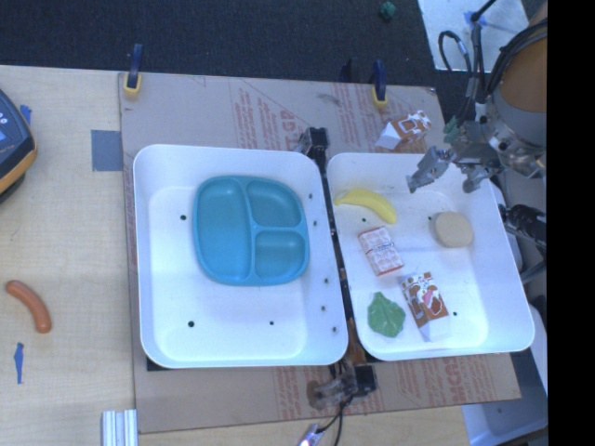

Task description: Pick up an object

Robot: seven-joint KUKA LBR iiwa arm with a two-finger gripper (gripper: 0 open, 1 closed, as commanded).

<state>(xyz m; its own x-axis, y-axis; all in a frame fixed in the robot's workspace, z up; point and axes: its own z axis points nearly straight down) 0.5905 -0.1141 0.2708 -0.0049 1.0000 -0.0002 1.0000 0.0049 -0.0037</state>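
over the right bin's (pixel 521 314) far edge, gripper (pixel 450 171) hangs w/ fingers spread wide, nothing between them. in that bin: banana (pixel 367 203), tan disc (pixel 454 229), 2 packets (pixel 380 250) (pixel 424 298), green leaf (pixel 386 314). left bin (pixel 149 277) holds a blue tray (pixel 251 229).

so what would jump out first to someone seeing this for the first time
The blue three-compartment plastic plate in the left white bin draws the eye first. Next comes the right white bin with its small items, notably a yellow toy banana near the far-left corner. The grey two-finger gripper hovers over that bin's far side.
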